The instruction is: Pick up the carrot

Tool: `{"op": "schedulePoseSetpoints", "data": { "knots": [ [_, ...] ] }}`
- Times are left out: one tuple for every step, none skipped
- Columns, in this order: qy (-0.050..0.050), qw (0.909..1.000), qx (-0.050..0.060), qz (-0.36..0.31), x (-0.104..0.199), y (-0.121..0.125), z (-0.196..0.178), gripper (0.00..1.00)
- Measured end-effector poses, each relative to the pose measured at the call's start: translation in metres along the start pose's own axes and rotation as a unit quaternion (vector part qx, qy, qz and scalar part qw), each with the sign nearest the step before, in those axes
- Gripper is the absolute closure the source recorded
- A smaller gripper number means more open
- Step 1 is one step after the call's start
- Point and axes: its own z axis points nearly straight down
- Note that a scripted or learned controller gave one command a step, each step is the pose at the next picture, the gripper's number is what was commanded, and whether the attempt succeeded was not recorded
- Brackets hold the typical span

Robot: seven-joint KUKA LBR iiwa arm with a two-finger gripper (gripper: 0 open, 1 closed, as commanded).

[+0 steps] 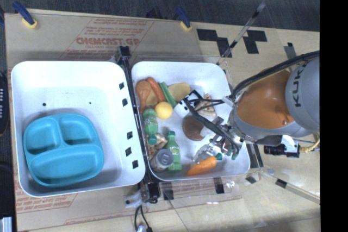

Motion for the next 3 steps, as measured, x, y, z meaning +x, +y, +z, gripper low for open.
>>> {"op": "schedulePoseSetpoints", "data": {
  "knots": [
    [-0.003,1.0,0.0,-0.005,-0.003,0.001,-0.012,1.0],
    [-0.003,1.0,0.0,-0.005,-0.003,0.001,-0.012,0.0],
    [-0.005,0.9999,0.001,-0.009,-0.005,0.002,-0.022,1.0]
  ]
}}
